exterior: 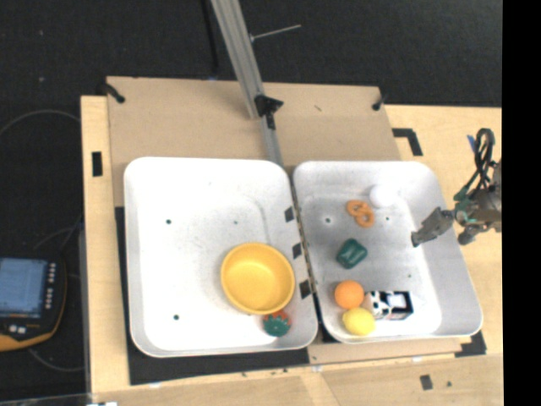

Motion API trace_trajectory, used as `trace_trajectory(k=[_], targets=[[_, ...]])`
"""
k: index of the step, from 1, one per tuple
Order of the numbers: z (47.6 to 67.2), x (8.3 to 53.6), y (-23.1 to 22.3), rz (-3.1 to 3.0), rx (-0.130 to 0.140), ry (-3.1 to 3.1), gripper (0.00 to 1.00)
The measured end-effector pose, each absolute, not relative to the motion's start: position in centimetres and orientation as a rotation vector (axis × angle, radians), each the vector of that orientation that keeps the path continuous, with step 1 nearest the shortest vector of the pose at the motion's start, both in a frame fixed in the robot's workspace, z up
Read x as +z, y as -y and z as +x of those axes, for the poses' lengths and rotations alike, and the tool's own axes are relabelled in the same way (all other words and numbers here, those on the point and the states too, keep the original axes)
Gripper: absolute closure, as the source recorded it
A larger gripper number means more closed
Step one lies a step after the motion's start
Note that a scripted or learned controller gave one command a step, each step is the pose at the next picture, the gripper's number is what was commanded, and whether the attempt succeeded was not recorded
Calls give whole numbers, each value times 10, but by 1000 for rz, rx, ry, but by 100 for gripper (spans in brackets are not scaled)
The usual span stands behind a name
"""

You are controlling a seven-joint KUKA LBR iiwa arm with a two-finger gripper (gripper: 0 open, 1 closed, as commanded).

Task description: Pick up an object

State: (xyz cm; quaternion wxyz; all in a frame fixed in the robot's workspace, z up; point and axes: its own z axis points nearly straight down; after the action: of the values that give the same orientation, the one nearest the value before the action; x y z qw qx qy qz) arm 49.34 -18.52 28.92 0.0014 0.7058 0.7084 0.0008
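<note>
My gripper (441, 225) hangs over the right rim of the right bin (423, 180), with nothing visibly held. In that bin lie an orange pretzel-shaped piece (362, 213), a white ball (383, 196), a dark green block (351, 253), an orange (348, 294), a yellow lemon (358, 321) and a black-and-white box (391, 304). The left bin (169, 193) holds a yellow bowl (257, 277) and a small red and green item (276, 323) near its front right corner. The green block is the nearest object to my gripper, to its left.
A grey metal pole (241, 53) slants from the top down to the gap between the bins. A blue-screened handheld pendant (27, 299) lies off the bench at the left. Cables (483, 155) hang by the arm at the right.
</note>
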Motion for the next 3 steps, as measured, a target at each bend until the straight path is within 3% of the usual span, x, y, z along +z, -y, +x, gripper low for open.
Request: trace_trajectory(k=[1,3], targets=[[493,289,185,2217,3,-2222,0],[496,182,208,2224,-5,-2222,0]])
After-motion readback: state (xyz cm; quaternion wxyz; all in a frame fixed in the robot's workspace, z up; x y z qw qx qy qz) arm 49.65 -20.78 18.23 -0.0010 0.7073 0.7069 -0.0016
